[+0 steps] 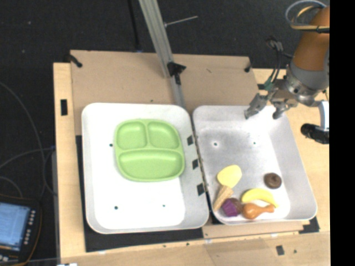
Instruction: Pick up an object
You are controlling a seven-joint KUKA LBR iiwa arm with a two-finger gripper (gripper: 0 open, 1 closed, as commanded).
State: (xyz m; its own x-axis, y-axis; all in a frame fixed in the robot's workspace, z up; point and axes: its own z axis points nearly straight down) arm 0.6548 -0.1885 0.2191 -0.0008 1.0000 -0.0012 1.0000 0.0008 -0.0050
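My gripper (pixel 266 111) hangs over the far edge of the right bin (pixel 244 143), open, with nothing between its fingers. Toy food lies in a cluster at the bin's near end: a yellow ice cream cone (pixel 226 183), a purple piece (pixel 230 207), a yellow banana (pixel 258 195), an orange-brown drumstick (pixel 256 209) and a brown doughnut (pixel 272 180). All of these sit well in front of the gripper, nearer the camera.
The left bin (pixel 105 204) holds a green divided plate (pixel 148 150). A slanted metal pole (pixel 158 37) rises behind the bins, its foot near where they meet. A tablet (pixel 16 226) lies at the lower left off the bench.
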